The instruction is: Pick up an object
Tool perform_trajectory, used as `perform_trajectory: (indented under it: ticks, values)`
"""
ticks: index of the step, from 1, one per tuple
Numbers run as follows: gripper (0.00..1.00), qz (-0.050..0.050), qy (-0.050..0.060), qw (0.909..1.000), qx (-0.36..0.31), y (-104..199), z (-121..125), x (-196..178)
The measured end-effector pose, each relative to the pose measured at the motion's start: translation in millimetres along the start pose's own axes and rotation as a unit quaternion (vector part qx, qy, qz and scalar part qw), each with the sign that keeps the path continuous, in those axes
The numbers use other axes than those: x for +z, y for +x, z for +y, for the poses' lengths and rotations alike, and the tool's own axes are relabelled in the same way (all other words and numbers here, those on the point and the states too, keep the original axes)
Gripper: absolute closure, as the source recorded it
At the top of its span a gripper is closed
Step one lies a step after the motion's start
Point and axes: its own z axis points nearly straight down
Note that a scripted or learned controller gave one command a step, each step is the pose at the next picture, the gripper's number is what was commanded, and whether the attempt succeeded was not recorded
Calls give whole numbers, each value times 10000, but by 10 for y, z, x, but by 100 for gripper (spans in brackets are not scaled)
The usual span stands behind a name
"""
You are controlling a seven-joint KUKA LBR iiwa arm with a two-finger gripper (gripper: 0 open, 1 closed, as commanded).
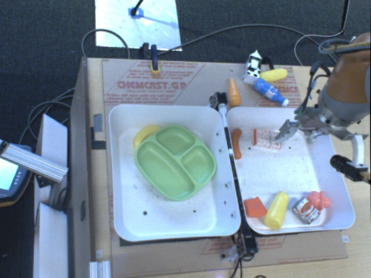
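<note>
- Even, fairly bright light is falling from above — shadows under the green tray [175, 161] are staying soft and short.
- The white bins [132, 213] are glaring slightly, washing out their surface detail.
- A shiny sheet [137, 15] at the top is reflecting light.
- The whole picture is looking soft and grainy — small items are blurring.

green tray [175, 162] (left bin [124, 172]), hand [285, 132] over right bin [313, 172]

A yellow piece [145, 134] lies half-hidden under the green tray [175, 162] — shape unclear.
</note>
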Motion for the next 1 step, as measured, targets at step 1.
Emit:
perform_trajectory:
  ticks: [1]
  values:
    - [0,5,-1,10000,-10,297,482,352]
